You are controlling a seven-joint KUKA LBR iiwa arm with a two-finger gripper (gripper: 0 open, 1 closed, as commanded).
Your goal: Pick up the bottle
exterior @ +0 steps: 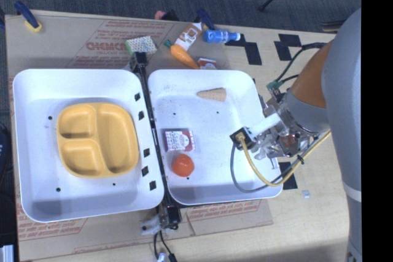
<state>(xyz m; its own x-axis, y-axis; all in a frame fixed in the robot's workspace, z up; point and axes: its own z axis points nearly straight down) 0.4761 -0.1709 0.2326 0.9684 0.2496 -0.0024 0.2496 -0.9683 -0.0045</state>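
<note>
Looming at the right edge of the frame is the grey arm (344,95), orange band showing, and its tool (270,147) hangs over the right rim of the right bin (245,187), with a yellow cable (255,172) looping below it. Whether the tool is wide or narrow, I cannot tell from this slant, and nothing shows between its tips.

Now, where's the target? The bottle (187,38) looks to be the white-and-orange one lying on its side on the counter (92,40), upper centre of the frame, just above the bins and well apart from the tool. Just beside it to the right is a blue object (218,37), and below it an orange carrot-like piece (183,56).

Inside the right bin sit 3 things: a tan cone (212,94), a red-and-white packet (178,140) and a red tomato-like ball (182,165). The left bin (24,132) carries a yellow divided tray (97,139).

To do this well, I'd say the arm needs a long travel toward the upper centre, clearing the bin's far wall. Then line the tool across the bottle's narrow width, not along it, and come straight down so the blue object and carrot aren't nudged.
</note>
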